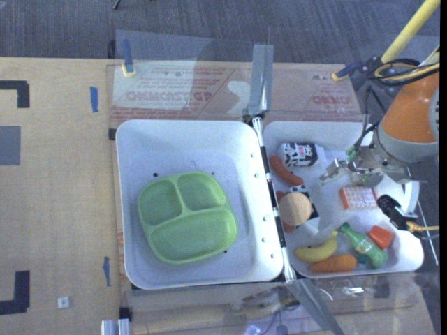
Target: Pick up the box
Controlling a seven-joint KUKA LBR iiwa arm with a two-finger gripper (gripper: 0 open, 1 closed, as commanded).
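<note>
Logging from my remote seat: claw point(355, 167) over the right bin point(412, 257), metal parts too cluttered for me to tell its opening or any hold. Box point(359, 197), orange and white, lies just below it. Nearby: black-and-white carton point(298, 153), sausage point(285, 171), banana point(316, 250), carrot point(335, 263), green bottle point(364, 246). Left bin point(133, 145): green divided tray point(186, 216).

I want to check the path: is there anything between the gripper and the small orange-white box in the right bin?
In the camera view, nothing lies between the gripper and the box; just bare white bin floor.
</note>
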